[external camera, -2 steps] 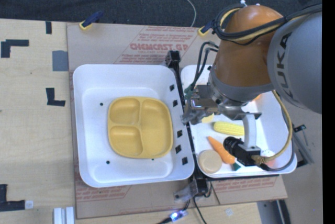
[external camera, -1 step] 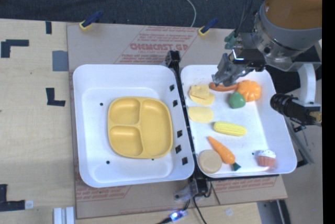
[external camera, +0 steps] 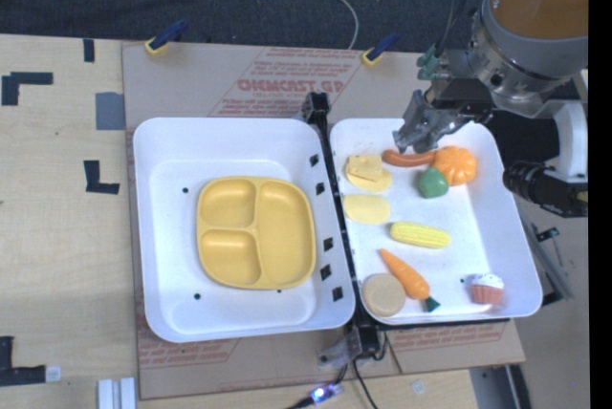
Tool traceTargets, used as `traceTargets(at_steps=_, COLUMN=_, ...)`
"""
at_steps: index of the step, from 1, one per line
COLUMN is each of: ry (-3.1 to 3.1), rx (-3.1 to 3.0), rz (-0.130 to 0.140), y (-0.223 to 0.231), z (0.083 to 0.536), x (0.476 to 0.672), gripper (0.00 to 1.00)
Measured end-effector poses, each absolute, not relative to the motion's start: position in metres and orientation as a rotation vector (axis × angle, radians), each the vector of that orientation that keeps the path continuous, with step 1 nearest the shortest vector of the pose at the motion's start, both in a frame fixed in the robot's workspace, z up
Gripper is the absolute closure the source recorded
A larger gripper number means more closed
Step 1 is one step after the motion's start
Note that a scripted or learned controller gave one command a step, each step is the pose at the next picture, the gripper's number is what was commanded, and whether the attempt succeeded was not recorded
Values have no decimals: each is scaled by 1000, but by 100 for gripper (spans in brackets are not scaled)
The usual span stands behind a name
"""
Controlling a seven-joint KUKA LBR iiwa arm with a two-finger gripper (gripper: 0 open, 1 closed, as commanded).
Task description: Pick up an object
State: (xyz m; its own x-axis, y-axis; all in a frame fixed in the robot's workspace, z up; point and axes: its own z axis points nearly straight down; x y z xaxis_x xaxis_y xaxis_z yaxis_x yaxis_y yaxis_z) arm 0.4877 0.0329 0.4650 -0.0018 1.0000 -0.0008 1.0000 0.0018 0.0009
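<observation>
The hand (external camera: 418, 141) hangs over the right bin's (external camera: 512, 235) far side, just above the sausage (external camera: 409, 158) beside the pumpkin (external camera: 457, 164), grip state unclear, so next it must drop and close on the sausage.
</observation>
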Motion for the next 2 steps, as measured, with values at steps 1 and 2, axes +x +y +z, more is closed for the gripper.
traceTargets(at_steps=1, ry=2227, rx=2214, rz=4, y=85, z=505, x=484, gripper=100)
traceTargets(at_steps=2, ry=2221, rx=2228, rz=-12, y=53, z=434, x=483, gripper=100)
